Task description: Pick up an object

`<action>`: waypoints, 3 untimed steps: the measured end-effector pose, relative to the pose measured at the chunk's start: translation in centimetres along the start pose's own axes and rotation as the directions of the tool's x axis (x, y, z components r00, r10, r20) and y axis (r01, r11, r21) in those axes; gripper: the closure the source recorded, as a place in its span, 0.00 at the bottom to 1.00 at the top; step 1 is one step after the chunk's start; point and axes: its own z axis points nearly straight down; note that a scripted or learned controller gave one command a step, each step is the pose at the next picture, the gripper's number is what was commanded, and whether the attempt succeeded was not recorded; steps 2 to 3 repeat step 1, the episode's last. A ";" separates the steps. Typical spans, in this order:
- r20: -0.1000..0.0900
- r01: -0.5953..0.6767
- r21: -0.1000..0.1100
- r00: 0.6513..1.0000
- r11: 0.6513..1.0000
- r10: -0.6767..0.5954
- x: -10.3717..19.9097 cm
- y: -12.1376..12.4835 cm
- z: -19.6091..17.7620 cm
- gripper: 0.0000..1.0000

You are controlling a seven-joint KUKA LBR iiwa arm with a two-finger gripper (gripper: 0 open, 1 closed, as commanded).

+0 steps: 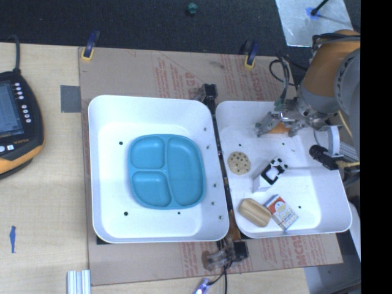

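Under everything, a cardboard sheet (153,72) on the wooden bench (43,213). Well off to the view's left of the hand, past the bin wall: the left bin (101,164), with a blue divided plate (166,170) lying flat in its middle. Around the hand itself: the right bin (318,195).

Behind the hand, on the view's right: the arm (331,72), orange band above grey, cables looped beside it. Far left of the hand, at the bench edge: a black and orange pendant (15,124). Above and beyond the arm, on the dark floor: a pale sheet (309,11).

Low in the far part of the right bin: the gripper (277,126), fingers spread apart. Between them, a small orange piece (278,128); touching them or not, cannot tell.

Nearer the camera than the hand, all loose on the bin floor:
- a tan roll (254,212), well apart from the hand, by the near wall
- a red and white box (282,212), just beside the roll, tilted
- a black and white item (272,171), closest below the hand, kind unclear
- a round brown cookie (239,162), down and to the view's left of the hand

Up beyond the hand, on the cardboard's far edge: a blue clamp (249,51); a second (90,45) far to the view's left.
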 end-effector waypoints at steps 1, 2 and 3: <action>0.002 0.001 0.000 1.000 1.000 -0.001 -0.7 -6.9 0.0 0.00; 0.002 0.001 0.000 1.000 1.000 -0.001 -0.7 -6.9 0.0 0.00; 0.002 0.001 0.000 1.000 1.000 -0.001 -0.7 -6.9 0.0 0.00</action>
